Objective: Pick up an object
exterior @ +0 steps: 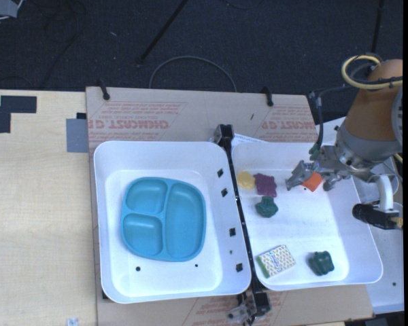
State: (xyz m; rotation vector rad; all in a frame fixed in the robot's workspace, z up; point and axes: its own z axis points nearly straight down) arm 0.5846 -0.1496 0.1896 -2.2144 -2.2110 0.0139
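Observation:
My gripper (pixel 315 176) hangs over the upper right part of the right bin (pixel 353 250). A small orange block (pixel 314 181) sits between its grey fingers, and they are shut on it. To its left, on the bin floor, lie a yellow piece (pixel 245 179), a purple piece (pixel 265 183) and a teal-green piece (pixel 266 207). Near the bin's front edge rest a patterned flat pad (pixel 275 260) and a dark green piece (pixel 320 263).
The left bin (pixel 112 161) holds a blue divided plate (pixel 164 219). A black divider (pixel 234 209) runs between the two bins. The arm's grey and orange body (pixel 370 114) stands over the right bin's far right corner.

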